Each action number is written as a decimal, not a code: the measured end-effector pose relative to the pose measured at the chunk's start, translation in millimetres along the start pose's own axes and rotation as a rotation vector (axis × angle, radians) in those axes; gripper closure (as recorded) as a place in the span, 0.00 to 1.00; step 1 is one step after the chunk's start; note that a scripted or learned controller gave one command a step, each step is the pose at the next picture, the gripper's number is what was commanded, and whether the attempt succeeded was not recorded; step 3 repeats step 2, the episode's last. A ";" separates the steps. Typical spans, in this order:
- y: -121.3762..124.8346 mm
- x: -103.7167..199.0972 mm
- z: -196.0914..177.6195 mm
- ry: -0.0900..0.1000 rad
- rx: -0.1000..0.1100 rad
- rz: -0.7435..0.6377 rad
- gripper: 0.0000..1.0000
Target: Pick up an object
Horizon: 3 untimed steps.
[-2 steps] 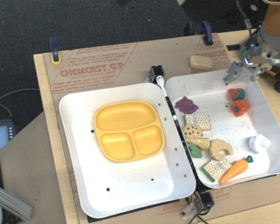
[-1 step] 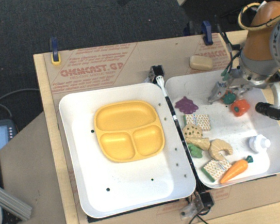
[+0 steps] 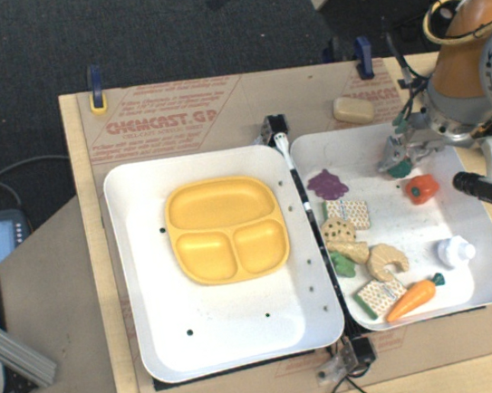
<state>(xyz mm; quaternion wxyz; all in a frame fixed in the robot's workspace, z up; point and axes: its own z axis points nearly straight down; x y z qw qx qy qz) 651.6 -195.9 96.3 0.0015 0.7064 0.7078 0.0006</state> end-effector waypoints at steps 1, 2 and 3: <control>-38.9 51.9 10.5 0.002 0.003 -0.001 1.00; -65.0 126.4 -95.7 0.003 -0.006 -0.006 1.00; -65.0 126.4 -95.7 0.003 -0.006 -0.006 1.00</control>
